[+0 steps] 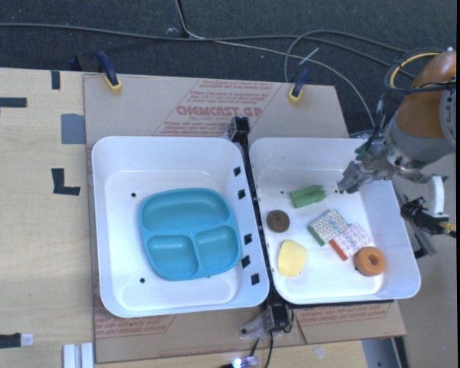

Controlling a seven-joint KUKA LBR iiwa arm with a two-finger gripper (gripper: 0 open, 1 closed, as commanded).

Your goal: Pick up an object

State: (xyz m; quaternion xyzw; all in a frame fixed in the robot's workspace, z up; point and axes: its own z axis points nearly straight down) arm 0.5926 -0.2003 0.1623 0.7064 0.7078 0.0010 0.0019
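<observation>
The right bin (383, 205) holds several small objects: a green block (307, 196), a brown round cookie (277, 221), a yellow lump (292, 258), a patterned packet (327, 225), a red and white packet (349, 241) and an orange ring (369, 261). My gripper (351, 181) hangs over the bin's far right part. It is to the right of the green block and apart from it. Nothing shows in its grasp.
In the left bin (111, 205) lies a blue divided plate (190, 232). A black divider (245, 198) runs between the two bins. Two clamps (109, 73) (297, 87) pin the cardboard at the back. Cables cross the dark floor behind.
</observation>
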